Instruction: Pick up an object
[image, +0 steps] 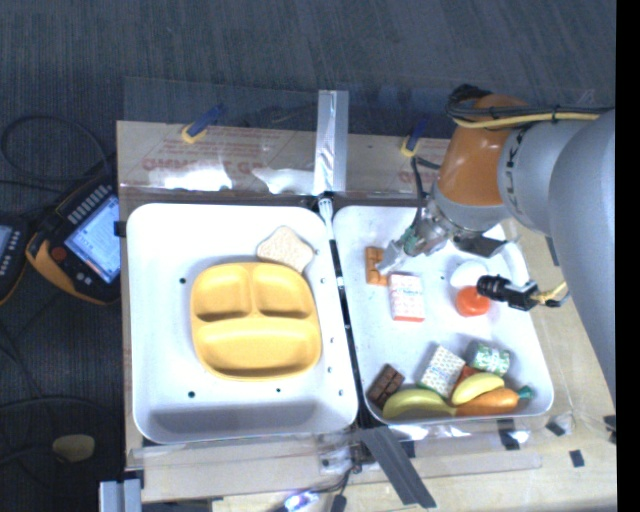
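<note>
The right bin (345, 300) holds several toy foods. A small orange waffle piece (374, 265) lies near its upper left, with a white and pink box (406, 296) just below and right of it. A red tomato (472, 301) sits further right. Along the bin's front lie a brown chocolate piece (385, 383), two yellow bananas (415, 402), a checkered packet (441, 368), a green can (490, 358) and an orange carrot (492, 401). My gripper (405, 250) hangs low over the upper part of this bin, right beside the waffle piece and just above the box.
The left bin (150, 300) carries a yellow divided plate (255, 318) and a bread slice (286, 247) at the plate's upper right. The grey arm (560, 170) covers the right bin's upper right corner. A handheld pendant (85, 245) lies off the bench at left.
</note>
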